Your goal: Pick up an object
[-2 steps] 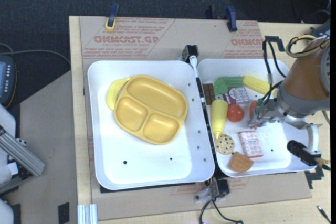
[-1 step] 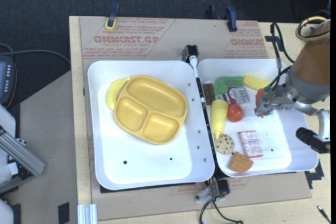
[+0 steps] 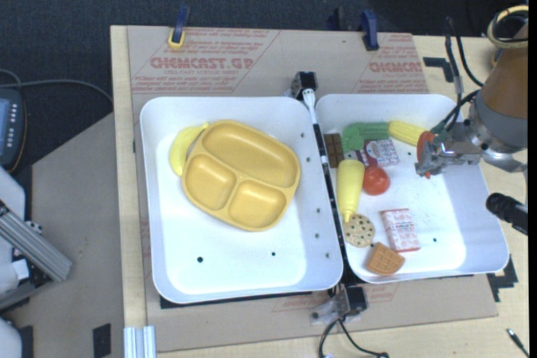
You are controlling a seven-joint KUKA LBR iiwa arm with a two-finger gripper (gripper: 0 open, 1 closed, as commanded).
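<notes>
The arm reaches in from the right, and the gripper (image 3: 426,157) hangs over the upper part of the right bin (image 3: 470,256); nothing sits between the fingers that I can make out, and whether they stand parted or closed I cannot tell from this slant. The candidates lie just to its left; a yellow corn cob (image 3: 406,131) near the top wall, a green piece (image 3: 366,132) beside it, a small white packet (image 3: 383,152), a red tomato (image 3: 376,179), and a yellow bottle (image 3: 349,185) lying along the divider. Lower down rest a round cookie (image 3: 358,229), a pink-and-white packet (image 3: 400,230) and an orange cracker (image 3: 384,259). The left bin (image 3: 168,247) carries a yellow divided tray (image 3: 242,173) over a yellow plate (image 3: 179,149). My call: the corn cob looks the nearest pick; to do it well, centre over its middle, turn the fingers across its narrow width, and come straight down; the crowding at the packet and tomato invites a glancing miss, so keep clear of them.
</notes>
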